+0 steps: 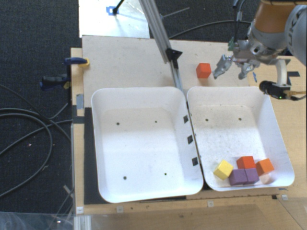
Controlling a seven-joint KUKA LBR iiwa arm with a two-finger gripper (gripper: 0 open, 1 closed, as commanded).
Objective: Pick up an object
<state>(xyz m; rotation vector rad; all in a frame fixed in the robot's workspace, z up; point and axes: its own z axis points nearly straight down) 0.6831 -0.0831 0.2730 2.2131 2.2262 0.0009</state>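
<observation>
Bright, even overhead light; slightly soft focus

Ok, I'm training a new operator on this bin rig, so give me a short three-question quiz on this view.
1. True or false: the orange cube on the bench lies outside both bins.
2. Which bin holds the blocks? A left bin B right bin
3. Fill in: the yellow block lies at the ____ end of the cluster, in view terms.

Key: 1 true. 2 B. 3 left. The gripper hangs open above the bench, beside the cube, holding nothing.
</observation>
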